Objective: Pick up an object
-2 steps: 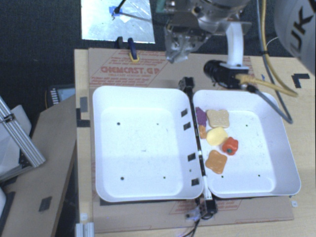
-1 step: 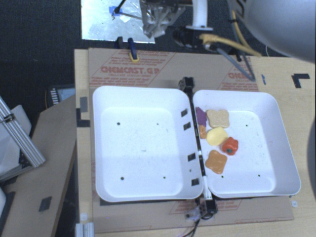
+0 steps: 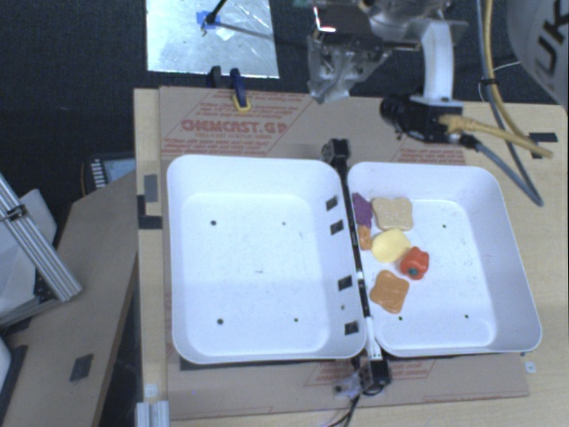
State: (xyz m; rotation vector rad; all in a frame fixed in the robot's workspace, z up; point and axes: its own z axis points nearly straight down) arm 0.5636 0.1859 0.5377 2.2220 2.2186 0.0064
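Right now my gripper hangs high past the bins' far edge; grasp state I cannot tell. Targets cluster at the right bin's left side: toast slice, yellow piece, red piece, orange piece. Probably light, stiff plastic; I'd pinch across the toast's edges.

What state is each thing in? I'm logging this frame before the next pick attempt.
gripper: raised above the bench, behind the bins.
bread slice: flat in right bin.
yellow piece: resting in right bin.
red-orange piece: beside it.
orange slice: lying flat.
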